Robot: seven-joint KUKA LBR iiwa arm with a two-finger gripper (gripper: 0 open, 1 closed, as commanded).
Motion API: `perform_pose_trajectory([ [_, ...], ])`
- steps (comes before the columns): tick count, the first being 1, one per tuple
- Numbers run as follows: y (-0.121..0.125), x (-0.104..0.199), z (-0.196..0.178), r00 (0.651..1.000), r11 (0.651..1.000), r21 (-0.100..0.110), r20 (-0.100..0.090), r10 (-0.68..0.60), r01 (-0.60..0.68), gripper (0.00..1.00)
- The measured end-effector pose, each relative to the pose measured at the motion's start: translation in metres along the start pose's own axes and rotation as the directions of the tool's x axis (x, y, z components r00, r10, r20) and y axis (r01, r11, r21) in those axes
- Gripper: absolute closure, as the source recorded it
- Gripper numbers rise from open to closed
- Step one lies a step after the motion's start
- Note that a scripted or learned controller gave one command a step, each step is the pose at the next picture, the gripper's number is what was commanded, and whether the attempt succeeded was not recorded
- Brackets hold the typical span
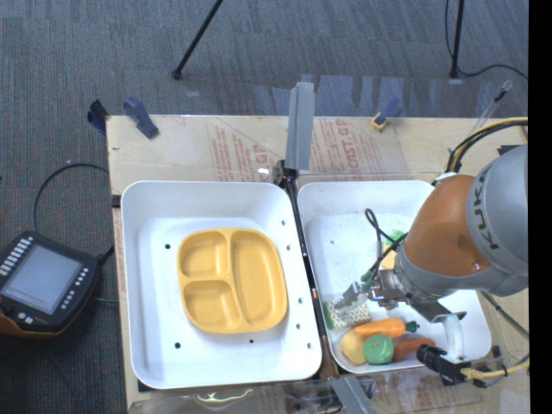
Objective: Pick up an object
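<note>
We keep the gripper low in the right bin, its fingers apart and holding nothing, and we should centre them over the carrot before closing

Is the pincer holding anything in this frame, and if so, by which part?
Cannot be told. The pincer is low in the right bin, just above the toy food pile near the carrot, but nothing visibly sits between its fingers.

A yellow divided plate lies in the left white bin, while a teach pendant rests on the carpet at the frame's lower left.
</note>
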State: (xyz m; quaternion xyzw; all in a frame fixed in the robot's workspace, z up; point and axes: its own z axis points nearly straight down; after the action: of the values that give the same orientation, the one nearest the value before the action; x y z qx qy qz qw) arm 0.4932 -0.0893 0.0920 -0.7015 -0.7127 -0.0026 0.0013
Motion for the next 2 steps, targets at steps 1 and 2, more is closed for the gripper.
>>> perform_pose_trajectory([
  [1, -0.012, 0.006, -0.001, 0.999, 0.999, -0.015, 0.009, -0.031, 0.031, 0.00],
  [2, 0.013, -0.025, -0.001, 0.977, 0.977, -0.006, 0.002, -0.214, 0.214, 0.00],
])
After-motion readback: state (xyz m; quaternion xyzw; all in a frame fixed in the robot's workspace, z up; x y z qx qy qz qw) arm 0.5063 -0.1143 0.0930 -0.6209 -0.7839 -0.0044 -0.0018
